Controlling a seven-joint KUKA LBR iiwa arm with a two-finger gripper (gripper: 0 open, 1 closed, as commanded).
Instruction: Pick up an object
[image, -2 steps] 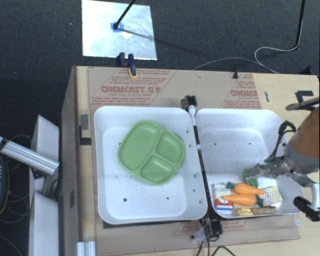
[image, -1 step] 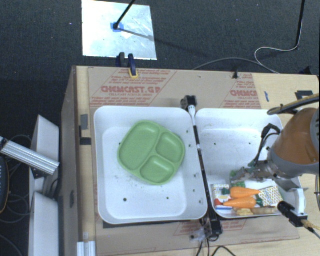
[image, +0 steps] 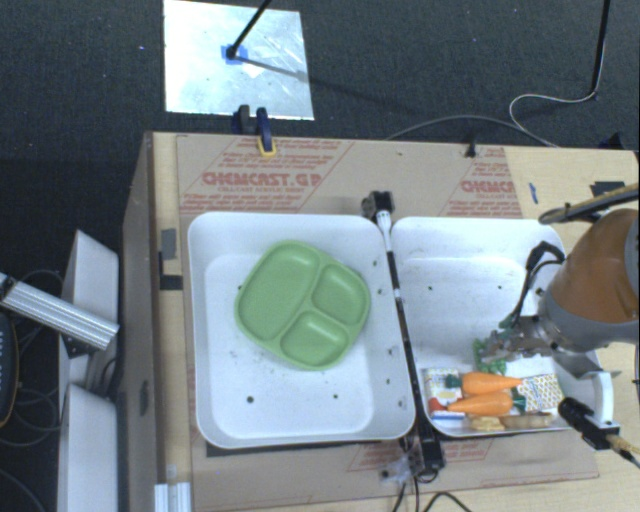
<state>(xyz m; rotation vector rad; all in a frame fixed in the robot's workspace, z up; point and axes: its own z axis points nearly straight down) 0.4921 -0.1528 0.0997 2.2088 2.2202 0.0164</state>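
Note:
In the right bin (image: 460, 260), several small things lie along the near wall: two orange carrots (image: 485, 393), a green leafy piece (image: 490, 350), a patterned packet (image: 538, 392) and a tan bit (image: 487, 424). My gripper (image: 518, 338) hangs low over the bin's right side, just right of the green piece and above the carrots. The orange wrist band (image: 598, 275) rises behind it.
The left bin (image: 215, 400) bears a green divided plate (image: 303, 304) near its middle. A black strip (image: 395, 290) runs between the two bins. Brown cardboard lines the bench (image: 330, 175) behind them. A cable (image: 560, 100) trails at the upper right.

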